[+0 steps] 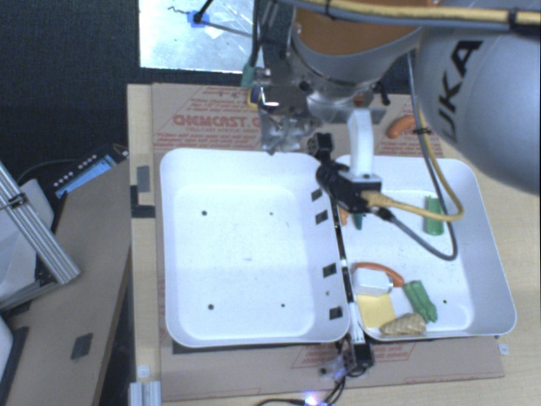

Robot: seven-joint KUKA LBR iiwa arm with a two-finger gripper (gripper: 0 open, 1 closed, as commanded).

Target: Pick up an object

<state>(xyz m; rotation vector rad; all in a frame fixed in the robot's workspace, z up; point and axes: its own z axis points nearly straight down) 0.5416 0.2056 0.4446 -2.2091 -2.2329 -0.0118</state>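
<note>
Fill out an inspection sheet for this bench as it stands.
Surface: left bin and right bin, white, side by side on printed cardboard.
Job's things: all in the right bin. In its near left corner are a yellow block, an orange curved piece, a green piece and a tan piece. Further back is a second green piece.
Clutter: nothing seen.
Grippers: claw over the far rim of the left bin, near the divide.
Cables: grey cable loops above the right bin.
Surroundings: aluminium frame left of the bench.
</note>
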